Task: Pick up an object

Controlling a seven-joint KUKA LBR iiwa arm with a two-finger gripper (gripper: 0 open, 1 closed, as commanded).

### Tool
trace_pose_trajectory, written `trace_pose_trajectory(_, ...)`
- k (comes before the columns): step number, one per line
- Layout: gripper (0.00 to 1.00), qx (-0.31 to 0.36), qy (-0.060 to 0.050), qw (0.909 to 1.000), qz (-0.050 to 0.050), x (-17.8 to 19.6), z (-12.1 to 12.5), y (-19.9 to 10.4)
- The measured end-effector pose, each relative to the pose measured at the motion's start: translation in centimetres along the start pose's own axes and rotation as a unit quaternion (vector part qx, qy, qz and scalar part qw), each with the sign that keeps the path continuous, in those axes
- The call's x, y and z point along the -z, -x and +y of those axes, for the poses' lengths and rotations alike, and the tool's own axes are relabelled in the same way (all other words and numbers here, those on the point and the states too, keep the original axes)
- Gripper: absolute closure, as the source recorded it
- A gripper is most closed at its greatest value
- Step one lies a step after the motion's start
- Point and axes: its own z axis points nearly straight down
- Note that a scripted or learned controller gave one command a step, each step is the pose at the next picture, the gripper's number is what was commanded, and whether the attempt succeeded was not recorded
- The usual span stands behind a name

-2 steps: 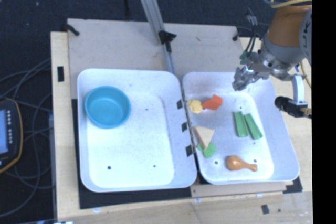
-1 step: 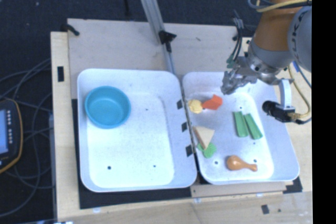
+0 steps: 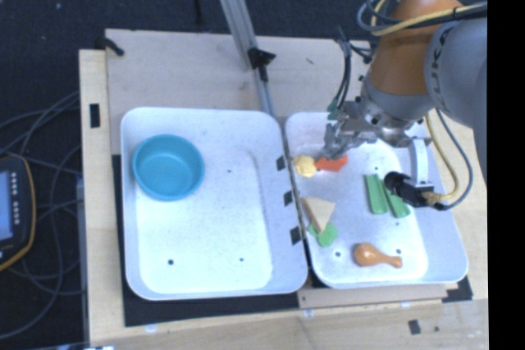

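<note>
In the right bin (image 3: 439,246), my gripper (image 3: 335,147) hangs low near the far left part. Just under its tip lies a flat red-orange piece (image 3: 333,164), with a small yellow ball-like object (image 3: 305,166) to its left. Whether the red-orange piece is touched or held I cannot tell. Also in this bin are a pale cream wedge (image 3: 319,212) with a small green piece (image 3: 327,237) at its front, two green sticks (image 3: 376,194) side by side, and an orange pear-shaped object (image 3: 375,256) near the front.
The left bin (image 3: 205,258) holds a blue bowl (image 3: 168,166) at its far left. A slanted metal pole (image 3: 234,0) rises behind the bins, ending near their shared edge. The arm's grey and orange body covers the right bin's far right corner.
</note>
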Motion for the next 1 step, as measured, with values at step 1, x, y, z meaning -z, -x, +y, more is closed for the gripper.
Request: trace_pose_trajectory(1,1.0,0.0,0.0,1.0,0.0,-0.53,-2.1,-4.5)
